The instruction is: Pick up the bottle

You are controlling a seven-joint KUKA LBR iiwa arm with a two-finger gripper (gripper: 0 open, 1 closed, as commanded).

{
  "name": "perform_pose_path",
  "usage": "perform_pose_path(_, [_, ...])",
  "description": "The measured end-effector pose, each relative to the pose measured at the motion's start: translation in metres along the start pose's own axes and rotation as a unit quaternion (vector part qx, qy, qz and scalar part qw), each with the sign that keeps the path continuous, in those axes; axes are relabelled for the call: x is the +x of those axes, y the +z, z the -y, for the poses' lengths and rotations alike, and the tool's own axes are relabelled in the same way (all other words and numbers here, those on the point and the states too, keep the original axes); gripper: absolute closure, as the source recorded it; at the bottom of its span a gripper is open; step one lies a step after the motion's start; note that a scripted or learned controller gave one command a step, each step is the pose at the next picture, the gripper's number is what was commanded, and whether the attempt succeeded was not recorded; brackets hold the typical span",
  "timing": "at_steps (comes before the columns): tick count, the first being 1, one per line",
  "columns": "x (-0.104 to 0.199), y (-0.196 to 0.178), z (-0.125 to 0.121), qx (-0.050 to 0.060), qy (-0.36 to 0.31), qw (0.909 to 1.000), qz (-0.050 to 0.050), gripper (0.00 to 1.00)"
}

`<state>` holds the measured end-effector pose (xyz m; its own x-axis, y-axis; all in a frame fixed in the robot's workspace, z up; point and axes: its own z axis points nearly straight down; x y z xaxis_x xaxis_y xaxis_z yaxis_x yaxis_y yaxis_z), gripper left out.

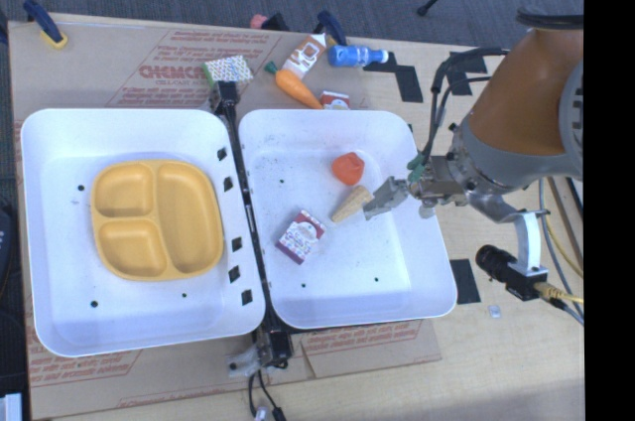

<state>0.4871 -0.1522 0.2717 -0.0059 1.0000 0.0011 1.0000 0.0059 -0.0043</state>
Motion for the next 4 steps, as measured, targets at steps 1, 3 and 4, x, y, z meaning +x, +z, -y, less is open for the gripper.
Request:
perform_pose_path(1, [0.055,0.032,-0.049,0.0,0.147,0.9891,0.001,0.0])
perform_pose_path(3, [0.041,0.109,0.001,0.001,0.117,0.9932,0.0,1.0])
perform_pose_path(4, [0.054,0.12,0.011,0.001,0.114,0.9935,0.0,1.0])
